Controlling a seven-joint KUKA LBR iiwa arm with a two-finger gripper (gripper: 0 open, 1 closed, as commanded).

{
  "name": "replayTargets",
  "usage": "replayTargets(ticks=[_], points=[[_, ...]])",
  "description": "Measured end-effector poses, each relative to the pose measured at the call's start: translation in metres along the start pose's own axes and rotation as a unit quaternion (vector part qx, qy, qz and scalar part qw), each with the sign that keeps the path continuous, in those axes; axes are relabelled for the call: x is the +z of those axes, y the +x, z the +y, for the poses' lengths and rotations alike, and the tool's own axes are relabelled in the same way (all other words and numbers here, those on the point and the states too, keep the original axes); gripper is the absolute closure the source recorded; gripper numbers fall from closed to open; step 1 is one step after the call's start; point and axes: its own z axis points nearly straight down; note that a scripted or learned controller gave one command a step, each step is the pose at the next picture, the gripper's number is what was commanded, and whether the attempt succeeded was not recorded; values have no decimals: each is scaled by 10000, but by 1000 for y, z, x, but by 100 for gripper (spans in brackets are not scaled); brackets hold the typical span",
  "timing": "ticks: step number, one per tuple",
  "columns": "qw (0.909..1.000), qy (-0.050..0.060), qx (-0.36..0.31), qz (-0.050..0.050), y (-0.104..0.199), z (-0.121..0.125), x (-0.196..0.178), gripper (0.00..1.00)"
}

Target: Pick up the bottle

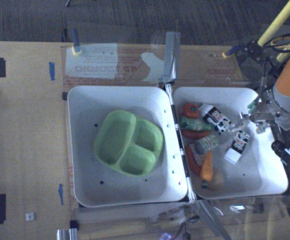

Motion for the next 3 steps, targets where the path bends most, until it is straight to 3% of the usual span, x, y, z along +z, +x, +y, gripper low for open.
replayTargets(ticks=[1,2,3], points=[[10000,-19,4,-7,0,1,-10,100],[9999,-15,-103,-12,25,-29,-222,100],[9999,-5,-138,-5,-13,-79,-84,100]])
